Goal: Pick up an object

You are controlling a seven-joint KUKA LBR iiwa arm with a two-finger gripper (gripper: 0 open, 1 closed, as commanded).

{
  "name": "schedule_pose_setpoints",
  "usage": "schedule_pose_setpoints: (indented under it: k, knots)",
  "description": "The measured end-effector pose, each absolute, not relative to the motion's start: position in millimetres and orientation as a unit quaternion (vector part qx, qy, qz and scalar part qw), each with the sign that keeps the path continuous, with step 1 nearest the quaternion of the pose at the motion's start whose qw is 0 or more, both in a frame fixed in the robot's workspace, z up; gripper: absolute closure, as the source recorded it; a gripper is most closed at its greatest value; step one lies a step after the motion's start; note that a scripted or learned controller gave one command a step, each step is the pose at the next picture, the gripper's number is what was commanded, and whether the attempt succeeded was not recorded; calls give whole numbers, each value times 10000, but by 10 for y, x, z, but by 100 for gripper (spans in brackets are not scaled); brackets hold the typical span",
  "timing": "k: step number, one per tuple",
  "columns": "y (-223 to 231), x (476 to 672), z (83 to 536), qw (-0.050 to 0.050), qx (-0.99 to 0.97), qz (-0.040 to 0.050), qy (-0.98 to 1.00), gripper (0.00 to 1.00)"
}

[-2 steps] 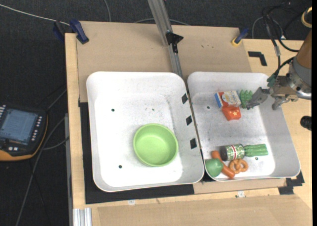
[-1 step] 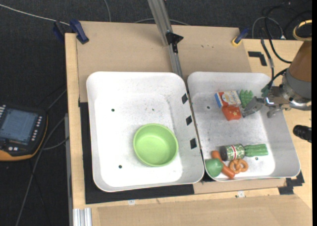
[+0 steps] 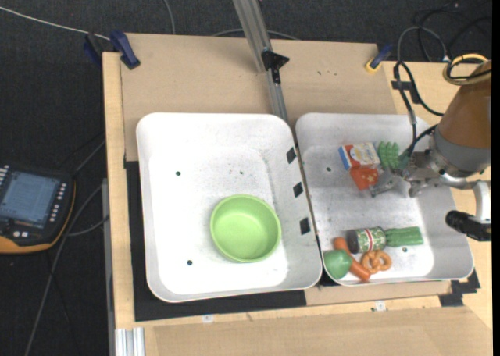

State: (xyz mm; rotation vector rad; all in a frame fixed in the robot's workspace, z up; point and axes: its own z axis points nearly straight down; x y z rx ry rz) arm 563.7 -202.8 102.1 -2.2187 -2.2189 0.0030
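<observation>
Two bins; gripper (image 3: 388, 185) by red carton (image 3: 361, 161), grip state unclear, labels unreadable.

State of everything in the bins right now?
green bowl: upright, alone in left bin
bottle: lying on its side, right bin
red-and-white carton: lying flat, right bin
orange pretzel-shaped toy: lying flat near front wall
gripper: low beside the carton

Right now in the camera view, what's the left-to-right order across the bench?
Pendant → green bowl in the left bin → carton in the right bin → pincer → arm.
</observation>
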Motion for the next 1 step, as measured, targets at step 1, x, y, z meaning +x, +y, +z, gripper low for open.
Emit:
schedule_pose_setpoints:
  k: [1]
  knots:
    - [-2032,5654,1154,-9,-7069,-6,-7073,100]
